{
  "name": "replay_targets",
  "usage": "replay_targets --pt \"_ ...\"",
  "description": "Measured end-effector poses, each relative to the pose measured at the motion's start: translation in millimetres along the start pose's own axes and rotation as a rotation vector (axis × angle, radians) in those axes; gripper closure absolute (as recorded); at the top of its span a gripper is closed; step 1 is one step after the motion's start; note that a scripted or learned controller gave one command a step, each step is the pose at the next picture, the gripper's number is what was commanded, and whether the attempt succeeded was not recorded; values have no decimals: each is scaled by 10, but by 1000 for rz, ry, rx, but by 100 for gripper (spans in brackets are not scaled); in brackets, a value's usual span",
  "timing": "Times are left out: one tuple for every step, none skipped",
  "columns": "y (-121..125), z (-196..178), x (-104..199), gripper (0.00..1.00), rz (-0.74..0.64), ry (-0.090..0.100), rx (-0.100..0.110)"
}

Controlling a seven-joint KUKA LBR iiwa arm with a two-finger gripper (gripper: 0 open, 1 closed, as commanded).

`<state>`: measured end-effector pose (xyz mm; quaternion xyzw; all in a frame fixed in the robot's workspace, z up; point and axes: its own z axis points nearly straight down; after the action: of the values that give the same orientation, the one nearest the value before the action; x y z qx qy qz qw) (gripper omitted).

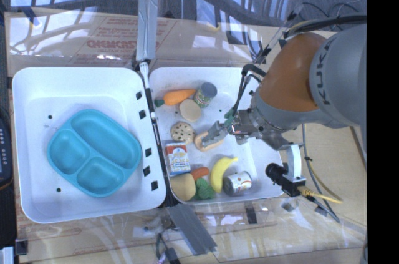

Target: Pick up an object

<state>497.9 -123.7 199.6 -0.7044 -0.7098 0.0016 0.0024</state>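
Looming closest to the lens, the grey arm [324, 78] with its orange band is reaching in over the right bin [249, 78]. Its gripper [216, 132] is hanging low near the bin's middle, fingers slightly parted around the end of a tan bread-like piece [207, 141]; whether they are actually gripping it I cannot tell. Nearby are lying a cookie [181, 131], carrot [178, 97], banana [221, 171], can [237, 182] and small carton [177, 158]. A blue divided plate [93, 151] is sitting in the left bin [37, 85].
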Motion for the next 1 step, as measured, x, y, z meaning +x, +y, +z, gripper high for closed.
replay_targets --pt "-126 965 -433 0 -68 -1 -5"
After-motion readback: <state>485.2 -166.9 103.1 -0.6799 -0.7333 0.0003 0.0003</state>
